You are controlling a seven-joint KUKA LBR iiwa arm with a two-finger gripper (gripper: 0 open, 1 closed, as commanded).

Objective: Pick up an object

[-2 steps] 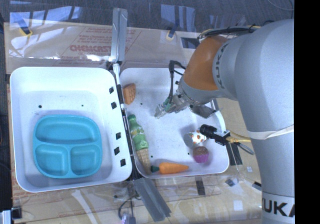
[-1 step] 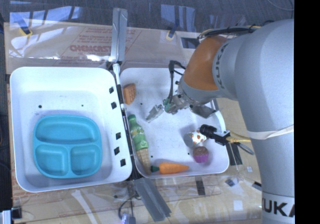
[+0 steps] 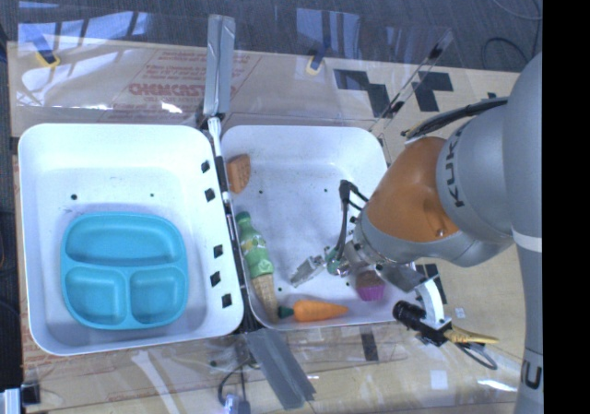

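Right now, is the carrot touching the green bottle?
Apart. The camera view shows bare white bin floor between the carrot and the green bottle.

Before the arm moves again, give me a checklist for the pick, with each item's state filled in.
1. Claw is over the right bin, low near the front wall: ok.
2. An object between the claw's fingers: cannot tell; nothing is visibly held.
3. Nearest targets identified: carrot just in front of the claw, purple cupcake partly under the wrist: ok.
4. Green bottle and ice cream cone lie against the right bin's left wall, tight for a grasp: not ok.
5. Brown bread piece sits apart in the far left corner, free to approach: ok.
6. Blue divided tray lies in the left bin, out of the arm's way: ok.
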